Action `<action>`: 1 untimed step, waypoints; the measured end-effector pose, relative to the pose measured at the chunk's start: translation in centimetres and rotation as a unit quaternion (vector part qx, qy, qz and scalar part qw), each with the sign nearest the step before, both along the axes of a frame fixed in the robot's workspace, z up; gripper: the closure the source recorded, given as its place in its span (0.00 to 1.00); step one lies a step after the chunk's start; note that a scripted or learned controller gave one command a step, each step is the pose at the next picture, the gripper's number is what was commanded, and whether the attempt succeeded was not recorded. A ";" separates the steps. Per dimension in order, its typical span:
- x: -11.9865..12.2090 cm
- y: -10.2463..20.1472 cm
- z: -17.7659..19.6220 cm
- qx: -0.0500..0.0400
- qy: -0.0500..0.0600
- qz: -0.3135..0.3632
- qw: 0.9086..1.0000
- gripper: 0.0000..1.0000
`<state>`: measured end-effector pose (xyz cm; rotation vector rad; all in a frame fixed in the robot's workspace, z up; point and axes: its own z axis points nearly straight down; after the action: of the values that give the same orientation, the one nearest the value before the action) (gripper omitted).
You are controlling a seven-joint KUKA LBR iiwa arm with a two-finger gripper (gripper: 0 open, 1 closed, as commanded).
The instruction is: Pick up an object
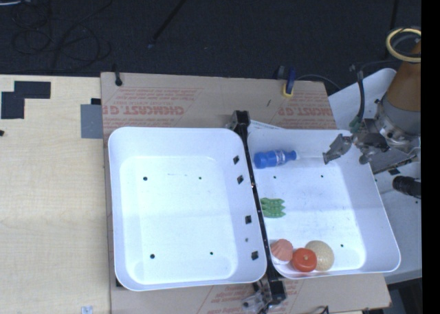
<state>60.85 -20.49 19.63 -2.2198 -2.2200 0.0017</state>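
In the right bin (375, 199) a blue bottle (273, 159) with a white cap lies on its side near the far left corner. A green pea pod (272, 207) rests by the bin's left wall. At the near edge a pink round piece (281, 249), a red tomato (304, 260) and a beige ball (321, 253) sit bunched together. My gripper (352, 150) hovers over the far right corner of this bin, open, with nothing between its fingers. It is well to the right of the bottle.
The left bin (117, 168) adjoins the right one along a black divider (251, 196). Both stand on a cardboard sheet (206, 103). A blue and yellow clamp (289, 82) sits at the cardboard's far edge. The arm's orange band (407, 82) is at the right.
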 end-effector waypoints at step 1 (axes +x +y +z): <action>0.0 0.0 1.0 0.000 0.000 0.001 1.000 1.00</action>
<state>60.86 -20.52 20.63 -2.2180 -2.2214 0.0018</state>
